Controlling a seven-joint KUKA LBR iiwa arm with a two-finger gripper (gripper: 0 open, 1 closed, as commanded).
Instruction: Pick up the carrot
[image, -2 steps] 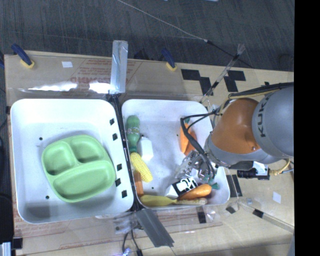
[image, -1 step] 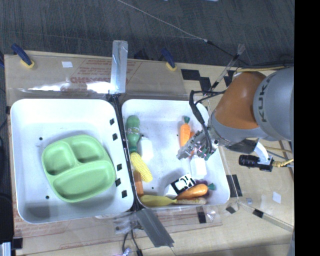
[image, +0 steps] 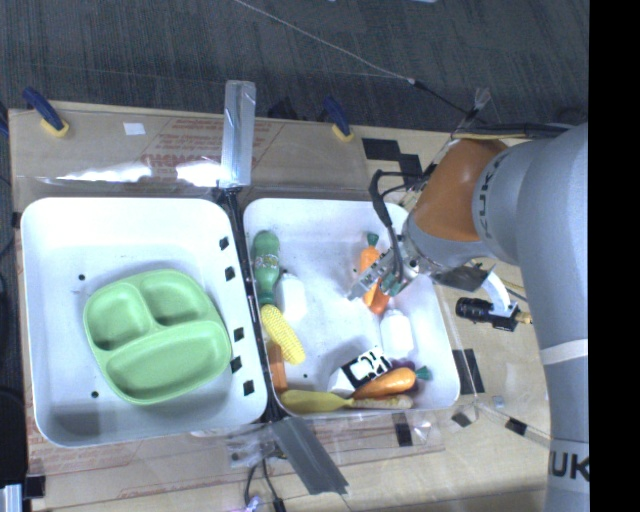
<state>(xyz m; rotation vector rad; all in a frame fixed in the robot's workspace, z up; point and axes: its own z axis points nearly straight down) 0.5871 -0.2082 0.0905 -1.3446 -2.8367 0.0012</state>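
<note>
A small carrot (image: 369, 261) with a green top lies in the right bin (image: 330, 215) near its right wall. My gripper (image: 377, 284) is down in the bin right over the carrot's lower half, and orange shows on both sides of it. A second, larger carrot (image: 388, 381) lies near the bin's front right corner, apart from the gripper. The grey arm with its orange band (image: 455, 195) reaches in from the right.
The right bin also holds a green cucumber (image: 265, 254), a corn cob (image: 283, 334), a banana (image: 315, 401), a white bottle (image: 397, 334), a black-and-white item (image: 365, 366) and a small orange piece (image: 276, 368). A green divided plate (image: 155, 335) sits in the left bin (image: 60, 230).
</note>
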